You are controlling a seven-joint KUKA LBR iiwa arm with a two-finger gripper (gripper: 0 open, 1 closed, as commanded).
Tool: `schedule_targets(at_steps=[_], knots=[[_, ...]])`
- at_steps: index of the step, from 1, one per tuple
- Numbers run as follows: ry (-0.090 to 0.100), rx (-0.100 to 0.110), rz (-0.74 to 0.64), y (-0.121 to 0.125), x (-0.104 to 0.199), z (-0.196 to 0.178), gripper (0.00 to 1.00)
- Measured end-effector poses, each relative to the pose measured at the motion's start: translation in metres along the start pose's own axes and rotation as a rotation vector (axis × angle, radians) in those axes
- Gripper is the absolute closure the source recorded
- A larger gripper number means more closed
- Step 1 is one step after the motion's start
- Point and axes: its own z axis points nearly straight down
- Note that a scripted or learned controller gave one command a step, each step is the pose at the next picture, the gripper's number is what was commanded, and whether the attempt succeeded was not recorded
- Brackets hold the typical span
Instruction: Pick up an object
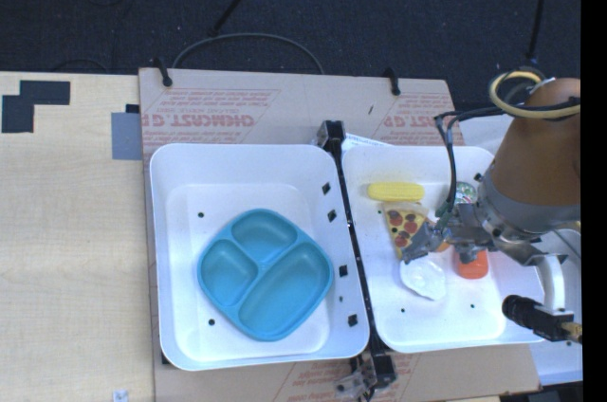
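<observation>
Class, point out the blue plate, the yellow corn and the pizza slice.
blue plate (265, 285): camera view, its centre ridge.
yellow corn (395, 191): camera view, its middle.
pizza slice (406, 227): camera view, its topping.

Both bins (171, 201) looked like smooth white plastic with a faint sheen. The blue plate (264, 274) seemed plastic too, matt rather than glossy. Under the bins lay brown printed cardboard (285, 106), dull and papery, on a pale wood-grain bench (66, 248). The arm (536, 158) had a smooth orange-brown shell (softly shiny on top).
</observation>
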Motion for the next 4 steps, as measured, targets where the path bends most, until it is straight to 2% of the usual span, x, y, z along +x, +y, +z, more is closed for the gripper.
schedule_targets(at_steps=[1,2,3,4], knots=[[-0.001,-0.012,-0.002,0.002,0.0,-0.006,0.0],[-0.001,-0.009,-0.002,0.003,0.002,0.037,0.0],[0.0,-0.008,-0.002,0.0,0.001,0.101,0.0],[-0.003,-0.015,-0.001,0.001,0.001,0.139,0.0]])
